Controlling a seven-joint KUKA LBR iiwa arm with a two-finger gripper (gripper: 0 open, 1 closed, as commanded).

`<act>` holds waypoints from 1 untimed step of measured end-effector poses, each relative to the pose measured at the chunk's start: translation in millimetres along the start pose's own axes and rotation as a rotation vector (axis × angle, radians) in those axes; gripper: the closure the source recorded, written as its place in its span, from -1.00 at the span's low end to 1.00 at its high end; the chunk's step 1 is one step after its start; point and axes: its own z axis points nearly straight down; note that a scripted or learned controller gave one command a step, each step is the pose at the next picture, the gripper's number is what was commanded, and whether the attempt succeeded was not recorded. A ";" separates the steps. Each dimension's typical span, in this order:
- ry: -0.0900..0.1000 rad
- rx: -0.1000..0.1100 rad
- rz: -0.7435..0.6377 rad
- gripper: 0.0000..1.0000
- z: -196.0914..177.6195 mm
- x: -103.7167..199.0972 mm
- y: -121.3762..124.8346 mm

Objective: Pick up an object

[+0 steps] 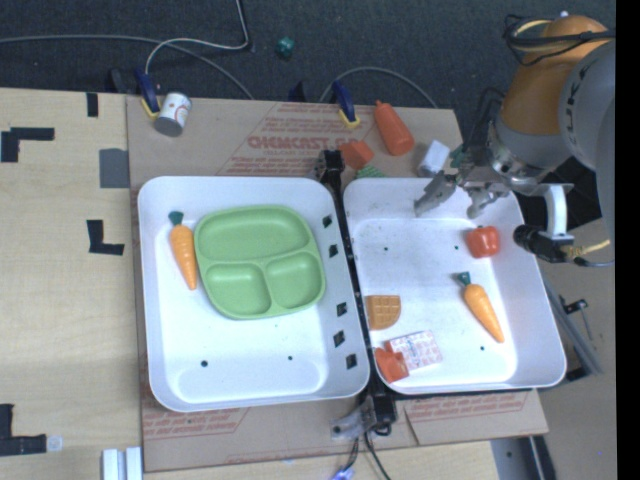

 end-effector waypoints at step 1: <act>-0.002 0.000 0.002 -1.00 23.5 -74.7 31.4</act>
